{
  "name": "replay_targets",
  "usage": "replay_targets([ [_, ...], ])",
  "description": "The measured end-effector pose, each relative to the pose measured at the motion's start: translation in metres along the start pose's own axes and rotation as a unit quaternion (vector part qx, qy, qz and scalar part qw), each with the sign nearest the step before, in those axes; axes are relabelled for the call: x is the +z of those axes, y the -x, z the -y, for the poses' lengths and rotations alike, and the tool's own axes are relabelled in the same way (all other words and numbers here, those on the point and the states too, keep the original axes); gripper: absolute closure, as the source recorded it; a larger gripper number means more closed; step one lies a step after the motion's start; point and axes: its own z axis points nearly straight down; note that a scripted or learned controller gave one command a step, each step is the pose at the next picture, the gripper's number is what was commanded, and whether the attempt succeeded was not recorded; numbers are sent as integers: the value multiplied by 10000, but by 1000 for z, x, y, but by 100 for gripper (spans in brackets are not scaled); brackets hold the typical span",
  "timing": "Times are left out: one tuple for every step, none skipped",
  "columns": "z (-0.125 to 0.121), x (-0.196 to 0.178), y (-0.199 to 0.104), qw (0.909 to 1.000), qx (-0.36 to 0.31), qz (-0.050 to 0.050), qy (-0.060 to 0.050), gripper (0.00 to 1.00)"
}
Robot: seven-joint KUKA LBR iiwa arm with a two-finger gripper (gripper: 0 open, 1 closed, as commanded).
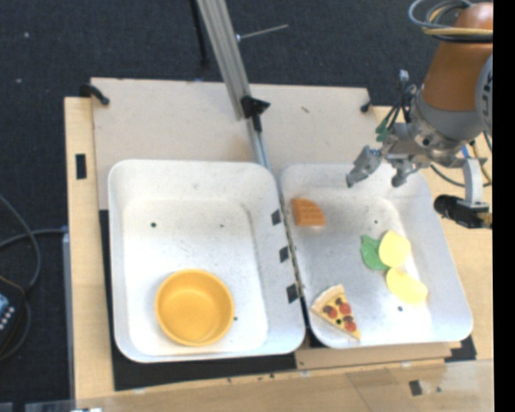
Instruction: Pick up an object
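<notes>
Landmark: the right bin (429, 316).

Nearest me, at its front edge, one pizza slice (336, 310), a flat wedge with red dots. It looks like a stiff, light toy; it lies flush on the floor, so a pinch across its narrow width from above seems the only purchase, and likely a slippery one.

Toward the bin's right side, two yellow pieces (396, 249), rounded, one behind the other and touching or nearly so. One green piece (372, 254) peeks out from under the left edge of the farther yellow one. All look light and hard, probably smooth plastic; rounded shapes may squirt out of a two-finger pinch. The overlap makes a clean grab there doubtful.

Near the bin's left wall, farther back, one orange block (308, 213), bread-like, standing well apart from the rest. My guess: the easiest target, blocky, with sides to close on.

In the left bin (120, 178), beside the landmark, one yellow bowl (194, 306) at the front; take it by the rim, if at all.

Farthest, over the right bin's back rim: the gripper (379, 170), fingers spread apart, nothing between them. It hangs above the floor, right of the block.

Count: seven objects, two bins.
</notes>
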Motion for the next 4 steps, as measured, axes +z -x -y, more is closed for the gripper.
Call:
replay_targets([
  [-1, 41, 1, 10000, 6, 2, 10, 0],
  [-10, 88, 4, 10000, 14, 5, 4, 0],
  [-11, 73, 5, 10000, 20, 6, 43, 100],
  [-13, 30, 7, 10000, 8, -4, 43, 100],
])
